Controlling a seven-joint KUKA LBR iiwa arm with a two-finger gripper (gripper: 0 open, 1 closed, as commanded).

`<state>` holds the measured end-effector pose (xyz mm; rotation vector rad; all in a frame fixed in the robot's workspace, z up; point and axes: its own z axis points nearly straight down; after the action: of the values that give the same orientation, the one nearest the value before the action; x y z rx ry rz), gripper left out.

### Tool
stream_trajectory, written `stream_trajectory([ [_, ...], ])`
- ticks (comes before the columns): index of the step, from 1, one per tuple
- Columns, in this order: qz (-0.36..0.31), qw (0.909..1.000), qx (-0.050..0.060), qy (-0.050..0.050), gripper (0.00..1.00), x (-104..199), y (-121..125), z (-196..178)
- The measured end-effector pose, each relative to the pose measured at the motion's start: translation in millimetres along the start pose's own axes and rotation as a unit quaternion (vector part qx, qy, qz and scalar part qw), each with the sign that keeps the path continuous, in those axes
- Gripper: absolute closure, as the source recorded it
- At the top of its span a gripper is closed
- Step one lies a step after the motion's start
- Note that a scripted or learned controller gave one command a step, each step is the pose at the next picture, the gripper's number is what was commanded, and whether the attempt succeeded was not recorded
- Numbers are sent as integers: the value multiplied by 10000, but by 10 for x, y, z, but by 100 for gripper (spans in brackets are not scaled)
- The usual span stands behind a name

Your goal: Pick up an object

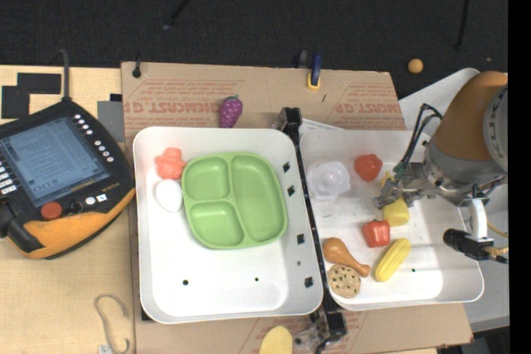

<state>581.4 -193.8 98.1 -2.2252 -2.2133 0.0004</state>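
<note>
**Jaws low in the right bin, next to a small yellow toy**

Nearest the camera in the right bin (465, 290), at about six o'clock, lies a round cookie (343, 280) speckled with chips; it is flat and thin and offers little for a side pinch. Just above it, touching or nearly so, is a brown drumstick (343, 254), whose narrow shank looks the better place to take hold. At five o'clock a yellow corn cob (392, 259) lies at a slant; it is probably hollow plastic, light, stiff and smooth, so a grip across its short axis at mid-length should suit it. A small red piece (376, 233) sits just beside the cob.

Farther back, near the bin's centre, a yellow block (397, 212) lies right at the gripper (395, 192), so I judge it the likely target. It is probably light, hard and rather slippery, and best squeezed across its flat sides. Whether the jaws are apart or together I cannot tell, nor whether they touch it.

Beyond that, at eleven o'clock, a clear plastic cup (329, 180) looks thin and crushable. A red tomato (367, 167) at twelve o'clock is rounded and apt to roll.

In the left bin, a green divided plate (234, 201) is far too wide for the jaws.
</note>
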Motion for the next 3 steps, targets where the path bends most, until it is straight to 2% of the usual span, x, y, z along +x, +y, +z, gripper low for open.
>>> stream_trajectory([
  [3, -11, 10000, -21, -12, 100, -130, -55, -1319],
])
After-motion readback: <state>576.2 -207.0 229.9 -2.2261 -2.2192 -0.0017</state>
